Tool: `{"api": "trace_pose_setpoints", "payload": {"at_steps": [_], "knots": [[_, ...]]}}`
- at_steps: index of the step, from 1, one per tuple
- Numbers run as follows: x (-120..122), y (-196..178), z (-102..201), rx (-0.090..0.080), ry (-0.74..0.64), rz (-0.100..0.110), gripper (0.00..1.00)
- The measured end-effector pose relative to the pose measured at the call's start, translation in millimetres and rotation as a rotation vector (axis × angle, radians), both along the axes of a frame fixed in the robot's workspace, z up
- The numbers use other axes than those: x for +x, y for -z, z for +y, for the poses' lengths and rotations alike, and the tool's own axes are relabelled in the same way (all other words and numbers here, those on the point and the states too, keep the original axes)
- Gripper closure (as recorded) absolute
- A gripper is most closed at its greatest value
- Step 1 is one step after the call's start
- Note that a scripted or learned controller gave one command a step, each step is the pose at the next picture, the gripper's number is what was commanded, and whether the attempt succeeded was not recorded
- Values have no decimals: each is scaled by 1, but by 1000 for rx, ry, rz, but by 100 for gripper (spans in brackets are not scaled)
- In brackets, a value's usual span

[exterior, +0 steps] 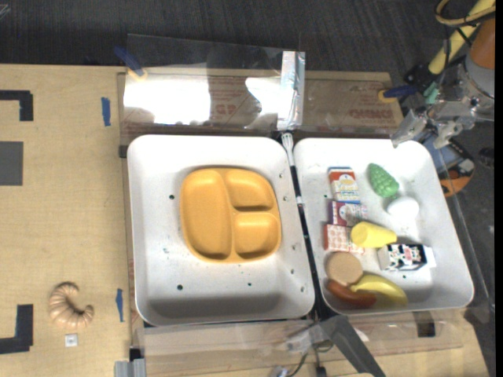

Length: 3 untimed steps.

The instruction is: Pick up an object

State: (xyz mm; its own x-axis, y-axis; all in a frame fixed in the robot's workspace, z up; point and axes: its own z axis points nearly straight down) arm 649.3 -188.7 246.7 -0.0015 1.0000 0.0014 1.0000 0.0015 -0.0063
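The right bin [452,234] holds several toy foods: a green ridged piece [383,179], a white egg [403,208], a red-and-white carton [343,183], a yellow lemon [373,234], a black-and-white carton [405,256], a brown round biscuit [343,266] and a banana [382,289]. My gripper [431,126] hangs at the top right, over the bin's back right corner, apart from all the items. Nothing shows in its grasp.
The left bin [149,234] holds a yellow divided plate [230,213]. A toy croissant [71,305] lies on the bench at the lower left. A clear plastic sheet [212,89] stands behind the bins. Yellow cables [464,6] hang at the top right.
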Motion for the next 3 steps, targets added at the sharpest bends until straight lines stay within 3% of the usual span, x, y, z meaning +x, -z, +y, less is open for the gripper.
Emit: {"api": "trace_pose_setpoints", "payload": {"at_steps": [1,2,3], "knots": [[-4,88,-19,-1,337,8,0],[-3,79,-18,-2,333,8,100],[-3,79,-18,-2,332,9,0]]}}
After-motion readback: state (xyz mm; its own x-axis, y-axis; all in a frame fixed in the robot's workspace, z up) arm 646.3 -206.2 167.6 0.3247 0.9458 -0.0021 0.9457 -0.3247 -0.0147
